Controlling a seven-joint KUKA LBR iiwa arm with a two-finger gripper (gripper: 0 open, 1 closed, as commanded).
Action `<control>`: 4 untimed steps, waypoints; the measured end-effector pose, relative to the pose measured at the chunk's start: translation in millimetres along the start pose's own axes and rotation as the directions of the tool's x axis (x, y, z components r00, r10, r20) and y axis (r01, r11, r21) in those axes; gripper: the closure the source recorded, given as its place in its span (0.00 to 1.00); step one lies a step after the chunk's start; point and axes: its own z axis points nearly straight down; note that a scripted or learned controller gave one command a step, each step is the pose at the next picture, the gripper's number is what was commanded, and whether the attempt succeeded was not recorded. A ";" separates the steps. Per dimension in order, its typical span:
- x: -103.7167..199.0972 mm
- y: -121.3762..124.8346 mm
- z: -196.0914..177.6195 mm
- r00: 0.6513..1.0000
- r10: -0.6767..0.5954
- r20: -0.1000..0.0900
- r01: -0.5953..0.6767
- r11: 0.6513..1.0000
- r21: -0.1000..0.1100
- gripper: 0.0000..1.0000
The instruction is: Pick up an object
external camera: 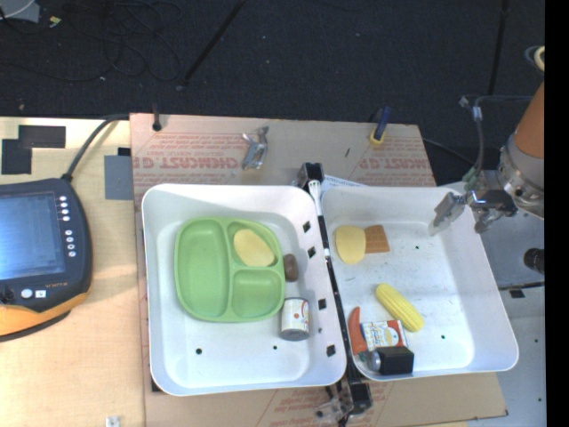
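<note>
The corn cob [399, 306] and its neighbours lie unpicked in the right bin [484, 278]; the gripper [465, 206], spread and empty, hovers at the far right corner.

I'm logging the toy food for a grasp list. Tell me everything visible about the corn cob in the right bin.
The corn cob is a small yellow toy, plastic by its look, with a ridged kernel texture. It lies flat on the floor of the right bin, running diagonally from upper left to lower right. Its lower end sits close beside the red-and-white packet; whether they touch is unclear. The gripper is off at the bin's upper right rim.
</note>
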 end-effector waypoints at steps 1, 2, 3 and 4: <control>60.3 -47.3 145.7 1.000 0.000 0.001 0.000 1.000 -0.002 0.00; 70.3 -93.7 154.5 1.000 0.004 0.004 -0.004 1.000 -0.022 0.00; 161.8 -84.6 -50.5 1.000 -0.008 0.000 0.008 1.000 -0.015 0.00; 94.4 -82.9 50.9 1.000 0.006 0.002 -0.006 1.000 0.010 0.00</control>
